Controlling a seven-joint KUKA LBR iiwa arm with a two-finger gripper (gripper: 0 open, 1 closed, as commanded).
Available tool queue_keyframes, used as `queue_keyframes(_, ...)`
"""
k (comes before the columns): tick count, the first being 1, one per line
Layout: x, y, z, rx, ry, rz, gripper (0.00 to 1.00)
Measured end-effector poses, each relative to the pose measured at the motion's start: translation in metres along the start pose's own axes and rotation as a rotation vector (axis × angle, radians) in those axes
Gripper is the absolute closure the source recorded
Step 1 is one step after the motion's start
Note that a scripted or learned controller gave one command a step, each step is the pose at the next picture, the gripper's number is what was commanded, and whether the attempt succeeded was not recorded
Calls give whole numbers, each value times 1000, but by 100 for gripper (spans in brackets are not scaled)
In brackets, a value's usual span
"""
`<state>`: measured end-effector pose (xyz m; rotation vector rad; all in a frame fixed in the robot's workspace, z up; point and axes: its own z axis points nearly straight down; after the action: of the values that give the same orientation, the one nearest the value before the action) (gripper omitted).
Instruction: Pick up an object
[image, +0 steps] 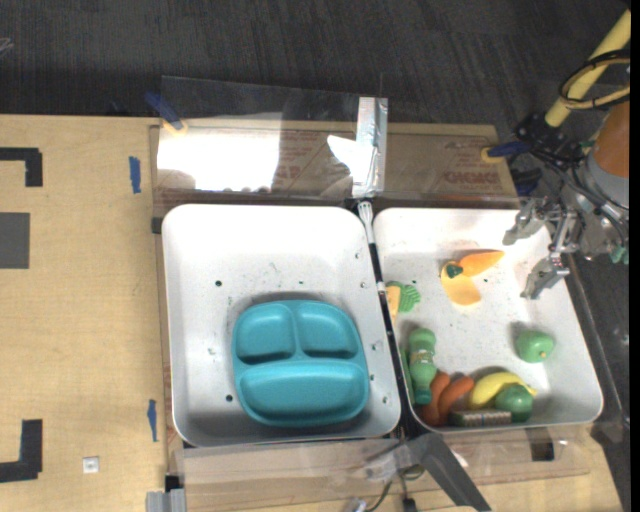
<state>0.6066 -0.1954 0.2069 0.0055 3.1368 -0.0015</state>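
My gripper (537, 256) hangs over the far right corner of the right bin (430, 228), open, with nothing between its two metal fingers. Just left of it lie an orange carrot toy (475, 262) and a yellow piece (461, 290). A green round toy (535, 345) sits below the gripper near the bin's right wall. Along the near edge lie a green bottle-shaped toy (421, 353), orange toys (445, 395), a yellow banana (497, 385) and a green ball (517, 402). A small yellow-green toy (402, 297) rests by the divider.
The left bin (200, 250) holds a teal divided tray (298, 362). A clear plastic panel (270, 140) stands behind the bins. Cables and the arm's wrist (610, 150) crowd the upper right. Wooden bench (70, 300) extends to the left.
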Motion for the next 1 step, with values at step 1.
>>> queue_keyframes(1,-25,-8,100,2,-7,155,0)
